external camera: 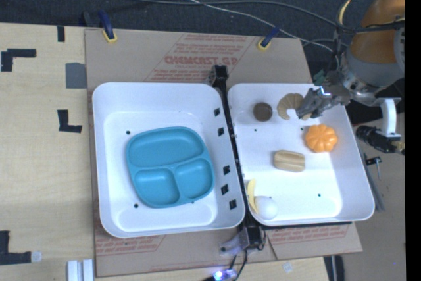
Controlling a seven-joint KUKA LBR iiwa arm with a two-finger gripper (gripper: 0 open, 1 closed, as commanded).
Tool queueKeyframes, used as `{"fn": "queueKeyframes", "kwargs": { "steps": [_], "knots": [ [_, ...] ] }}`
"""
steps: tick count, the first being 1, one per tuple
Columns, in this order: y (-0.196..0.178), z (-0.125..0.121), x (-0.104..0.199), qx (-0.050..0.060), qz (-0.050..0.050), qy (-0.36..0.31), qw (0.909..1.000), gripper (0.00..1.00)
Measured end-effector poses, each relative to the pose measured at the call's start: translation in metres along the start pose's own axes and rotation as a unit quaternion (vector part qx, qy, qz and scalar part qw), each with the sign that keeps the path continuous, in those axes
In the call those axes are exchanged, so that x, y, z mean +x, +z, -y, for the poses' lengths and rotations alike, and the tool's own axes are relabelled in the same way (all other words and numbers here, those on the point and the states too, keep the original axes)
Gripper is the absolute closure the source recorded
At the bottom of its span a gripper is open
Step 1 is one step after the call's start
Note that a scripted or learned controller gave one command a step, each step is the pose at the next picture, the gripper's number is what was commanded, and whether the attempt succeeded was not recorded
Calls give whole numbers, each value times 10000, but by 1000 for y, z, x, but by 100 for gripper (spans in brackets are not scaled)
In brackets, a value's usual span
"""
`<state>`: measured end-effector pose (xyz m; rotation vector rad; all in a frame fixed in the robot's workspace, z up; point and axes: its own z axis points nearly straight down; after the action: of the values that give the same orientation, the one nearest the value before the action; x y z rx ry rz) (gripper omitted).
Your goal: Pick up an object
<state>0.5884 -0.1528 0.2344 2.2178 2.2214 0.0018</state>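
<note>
The right bin (342, 207) holds a brown round ball (262, 111), a tan curved piece (288, 104), an orange pumpkin (320, 138), a beige bread-like block (289, 160), a white egg (267, 207) and a yellow strip (251, 193). My gripper (309, 107) hovers over the bin's far right part, just right of the tan piece and above the pumpkin. Nothing shows between its dark fingers.
The left bin (105, 108) carries a blue divided plate (170, 164). A black divider (223, 135) runs between the bins. Cables (197, 0) cross the dark floor behind the bench. Blue clamps (107, 29) hold the cardboard sheet at its far edge.
</note>
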Motion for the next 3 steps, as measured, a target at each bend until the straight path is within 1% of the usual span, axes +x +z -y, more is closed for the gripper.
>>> {"fn": "queueKeyframes", "kwargs": {
  "steps": [1,2,3],
  "knots": [
    [3,-5,43,16,-8,-18,10000,100],
    [-2,2,98,22,-14,-25,10000,100],
    [-4,-6,145,20,-11,-23,10000,100]
  ]
}}
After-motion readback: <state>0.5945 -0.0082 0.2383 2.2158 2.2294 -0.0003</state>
